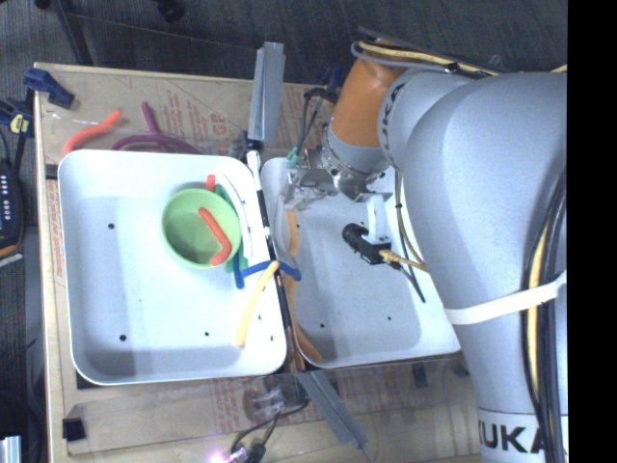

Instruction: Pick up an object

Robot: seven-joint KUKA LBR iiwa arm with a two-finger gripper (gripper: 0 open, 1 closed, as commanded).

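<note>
Nearest you, the bulky grey KUKA arm [482,191] covers much of the right shallow white plastic bin [366,321]. Its pincer [310,189] sits low in that bin's far left corner. You cannot tell from here whether the pincer is wide or narrow, and nothing shows as held in it.

The left shallow white plastic bin [96,287] holds most of the clutter. A round green plastic bowl [193,234] has a bent red plastic stick [220,231] lying in it. A straight yellow plastic stick [255,302] and a blue plastic stick [253,273] lean near the bin's right wall.

Your likeliest target is the slim orange plastic strip [291,231] in the right bin. It lies against the left wall, just beside the pincer on the near side, with its long axis running along that wall. The wall leaves little room on that flank.
</note>
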